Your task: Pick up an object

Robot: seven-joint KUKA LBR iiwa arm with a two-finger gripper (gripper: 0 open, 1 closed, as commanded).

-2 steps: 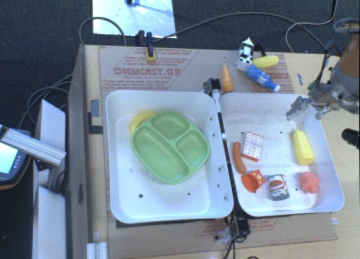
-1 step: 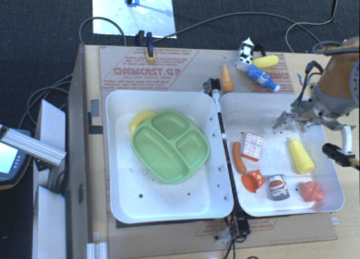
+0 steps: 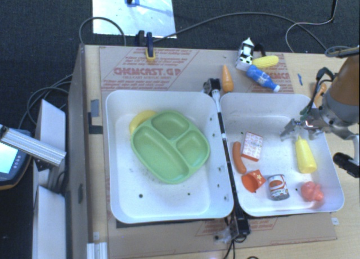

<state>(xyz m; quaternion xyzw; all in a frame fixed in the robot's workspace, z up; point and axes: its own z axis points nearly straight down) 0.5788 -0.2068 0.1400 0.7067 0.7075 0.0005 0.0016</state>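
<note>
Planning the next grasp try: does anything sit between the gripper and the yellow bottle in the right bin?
Nothing visible does. The gripper is just above the yellow bottle, with bare bin floor around it.

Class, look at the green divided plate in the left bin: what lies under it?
A yellow object peeks from beneath the green divided plate's upper-left edge in the left white bin. Its covered remainder cannot be identified.
</note>
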